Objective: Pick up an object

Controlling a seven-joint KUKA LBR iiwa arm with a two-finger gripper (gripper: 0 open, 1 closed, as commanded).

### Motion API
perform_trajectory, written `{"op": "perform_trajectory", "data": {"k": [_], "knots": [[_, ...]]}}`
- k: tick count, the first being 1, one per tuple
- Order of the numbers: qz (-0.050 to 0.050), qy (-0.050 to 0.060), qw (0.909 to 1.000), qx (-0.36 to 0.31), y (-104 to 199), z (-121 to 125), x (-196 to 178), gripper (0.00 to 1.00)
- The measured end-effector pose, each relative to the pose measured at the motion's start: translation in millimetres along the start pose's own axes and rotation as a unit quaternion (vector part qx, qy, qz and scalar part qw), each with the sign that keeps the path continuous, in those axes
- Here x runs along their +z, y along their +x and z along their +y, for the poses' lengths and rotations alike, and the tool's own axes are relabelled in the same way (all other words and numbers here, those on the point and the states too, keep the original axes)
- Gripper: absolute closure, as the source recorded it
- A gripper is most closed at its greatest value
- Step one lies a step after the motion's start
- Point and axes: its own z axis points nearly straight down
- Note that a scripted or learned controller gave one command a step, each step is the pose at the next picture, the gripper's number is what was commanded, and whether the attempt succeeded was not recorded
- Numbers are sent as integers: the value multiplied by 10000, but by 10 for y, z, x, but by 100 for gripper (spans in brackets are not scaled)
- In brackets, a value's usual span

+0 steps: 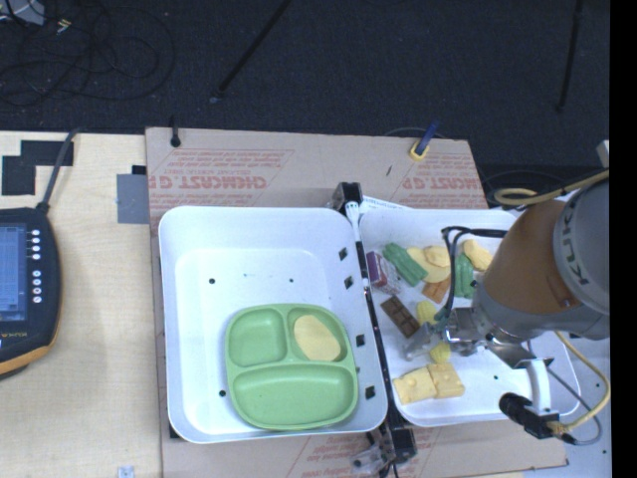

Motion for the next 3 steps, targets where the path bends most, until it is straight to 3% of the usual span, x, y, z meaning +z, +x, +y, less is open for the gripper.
{"op": "perform_trajectory", "data": {"k": [1,2,3], "knots": [[-6,-6,10000,-11,253,-27,2,0],[26,7,10000,-4,259,-22,-104,100],[26,10,10000,10,258,-24,-98,0]]}}
